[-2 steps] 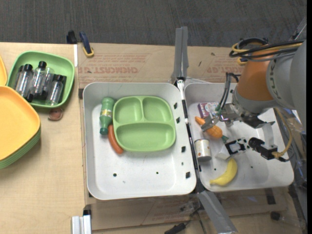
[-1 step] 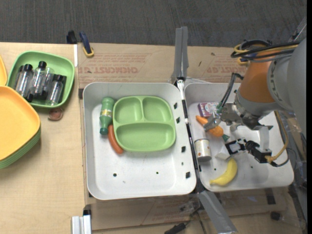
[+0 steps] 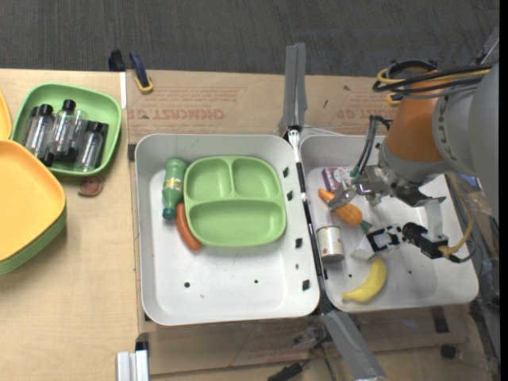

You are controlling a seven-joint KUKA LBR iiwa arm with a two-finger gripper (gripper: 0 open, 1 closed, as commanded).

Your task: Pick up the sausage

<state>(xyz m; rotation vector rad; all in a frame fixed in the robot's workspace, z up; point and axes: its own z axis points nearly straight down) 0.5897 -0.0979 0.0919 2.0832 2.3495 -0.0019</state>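
The sausage (image 3: 188, 226) is a short orange-red link lying in the left bin (image 3: 159, 292), tucked against the lower left rim of a green divided plate (image 3: 235, 199). My gripper (image 3: 352, 190) hangs over the right bin (image 3: 421, 288), well to the right of the sausage, just above an orange carrot (image 3: 347, 212). The sausage lies free, with nothing touching it but the plate's rim.
A green bottle (image 3: 172, 186) lies just above the sausage. The right bin also holds a silver can (image 3: 329, 243), a banana (image 3: 366, 283), a purple packet (image 3: 337, 176) and a black-and-white object (image 3: 384, 238). Left of the bins are a green tray of bottles (image 3: 67, 129) and stacked orange plates (image 3: 24, 213).
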